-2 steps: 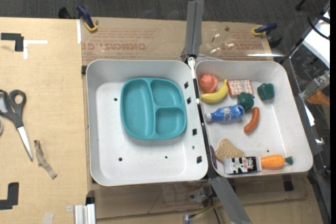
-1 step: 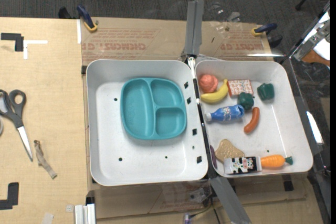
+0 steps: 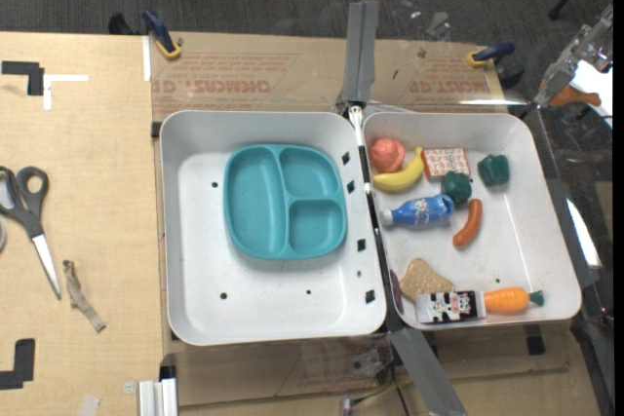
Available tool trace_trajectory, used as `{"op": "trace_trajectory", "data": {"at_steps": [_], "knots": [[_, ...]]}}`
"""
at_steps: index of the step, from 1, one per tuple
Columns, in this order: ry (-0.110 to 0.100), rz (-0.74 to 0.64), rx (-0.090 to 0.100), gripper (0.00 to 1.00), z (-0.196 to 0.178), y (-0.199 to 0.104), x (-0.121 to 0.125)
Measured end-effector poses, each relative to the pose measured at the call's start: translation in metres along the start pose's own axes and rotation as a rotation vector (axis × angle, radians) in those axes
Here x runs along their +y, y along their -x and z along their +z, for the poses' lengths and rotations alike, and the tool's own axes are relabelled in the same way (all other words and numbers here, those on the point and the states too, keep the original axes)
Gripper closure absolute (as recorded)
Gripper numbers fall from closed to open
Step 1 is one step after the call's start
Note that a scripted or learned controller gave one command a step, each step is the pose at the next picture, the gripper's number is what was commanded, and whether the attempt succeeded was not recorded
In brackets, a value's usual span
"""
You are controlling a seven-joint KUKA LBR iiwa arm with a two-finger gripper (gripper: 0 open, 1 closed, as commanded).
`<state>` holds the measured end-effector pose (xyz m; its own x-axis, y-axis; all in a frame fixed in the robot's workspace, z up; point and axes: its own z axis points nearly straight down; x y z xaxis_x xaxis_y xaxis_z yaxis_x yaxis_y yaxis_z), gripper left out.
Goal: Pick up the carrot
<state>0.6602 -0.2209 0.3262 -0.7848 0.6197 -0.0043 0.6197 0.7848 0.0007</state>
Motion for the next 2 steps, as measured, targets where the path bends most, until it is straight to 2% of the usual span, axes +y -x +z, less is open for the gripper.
{"op": "trace_trajectory", "data": {"at_steps": [1, 2], "knots": [[0.000, -0.191, 0.001, 1.00, 0.0153, -0.0064, -0.0054], [0.000, -0.272, 0.001, 1.00, 0.0129, -0.0091, -0.0072]]}}
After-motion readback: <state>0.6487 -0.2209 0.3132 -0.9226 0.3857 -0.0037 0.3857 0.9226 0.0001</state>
